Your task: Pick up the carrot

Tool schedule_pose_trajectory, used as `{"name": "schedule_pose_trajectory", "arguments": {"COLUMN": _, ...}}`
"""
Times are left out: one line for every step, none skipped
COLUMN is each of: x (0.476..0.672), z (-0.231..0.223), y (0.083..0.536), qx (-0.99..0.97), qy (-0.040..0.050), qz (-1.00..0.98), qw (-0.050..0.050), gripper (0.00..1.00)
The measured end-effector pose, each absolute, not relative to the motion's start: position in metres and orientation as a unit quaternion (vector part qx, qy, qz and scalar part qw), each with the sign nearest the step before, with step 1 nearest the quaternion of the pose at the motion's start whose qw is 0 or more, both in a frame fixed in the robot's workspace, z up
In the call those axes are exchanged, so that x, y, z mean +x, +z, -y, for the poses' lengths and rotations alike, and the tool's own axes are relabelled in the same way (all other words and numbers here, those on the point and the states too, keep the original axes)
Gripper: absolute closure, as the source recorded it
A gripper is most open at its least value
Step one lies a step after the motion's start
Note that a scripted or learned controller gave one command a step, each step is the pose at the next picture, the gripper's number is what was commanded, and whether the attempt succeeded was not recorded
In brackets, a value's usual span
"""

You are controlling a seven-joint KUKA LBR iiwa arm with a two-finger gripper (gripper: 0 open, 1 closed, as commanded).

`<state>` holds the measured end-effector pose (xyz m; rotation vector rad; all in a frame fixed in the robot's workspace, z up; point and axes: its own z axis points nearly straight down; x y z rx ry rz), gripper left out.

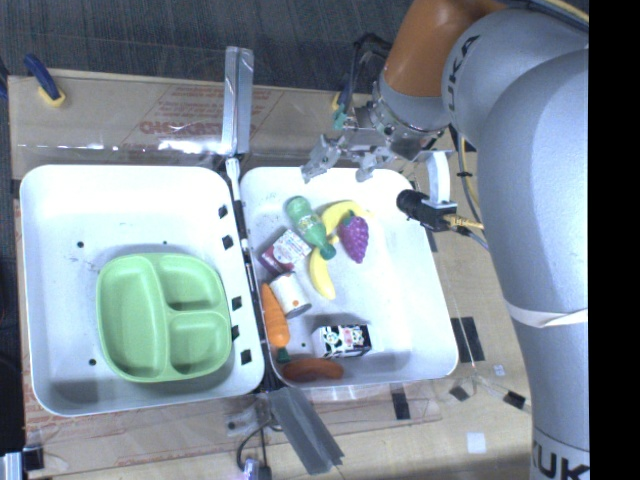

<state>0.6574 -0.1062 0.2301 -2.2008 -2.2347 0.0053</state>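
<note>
Your gripper [338, 164] hangs over the right bin's [420, 298] far rim, fingers spread with nothing between them. The carrot [275, 318] lies against that bin's left wall, its lower tip hard to make out beside the sausage [312, 370].

Arm [530, 198] cut off by top and bottom edges. Banana [325, 258] partly covered by grapes [354, 236] and bottle [306, 220]. Carton [345, 340] print too small to be read.

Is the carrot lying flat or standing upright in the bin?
Lying flat. The carrot rests lengthwise on the floor of the right bin, along its left wall.
</note>
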Motion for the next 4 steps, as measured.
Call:
{"name": "schedule_pose_trajectory", "arguments": {"x": 0.612, "z": 0.033, "y": 0.271, "qx": -0.734, "qy": 0.0039, "qz": 0.679, "qw": 0.003, "gripper": 0.0}}
{"name": "schedule_pose_trajectory", "arguments": {"x": 0.535, "z": -0.002, "y": 0.394, "qx": -0.707, "qy": 0.0028, "qz": 0.708, "qw": 0.002, "gripper": 0.0}}
{"name": "schedule_pose_trajectory", "arguments": {"x": 0.478, "z": -0.031, "y": 0.267, "qx": -0.67, "qy": 0.0042, "qz": 0.742, "qw": 0.003, "gripper": 0.0}}
{"name": "schedule_pose_trajectory", "arguments": {"x": 0.476, "z": 0.03, "y": 0.187, "qx": -0.692, "qy": 0.0037, "qz": 0.722, "qw": 0.003, "gripper": 0.0}}
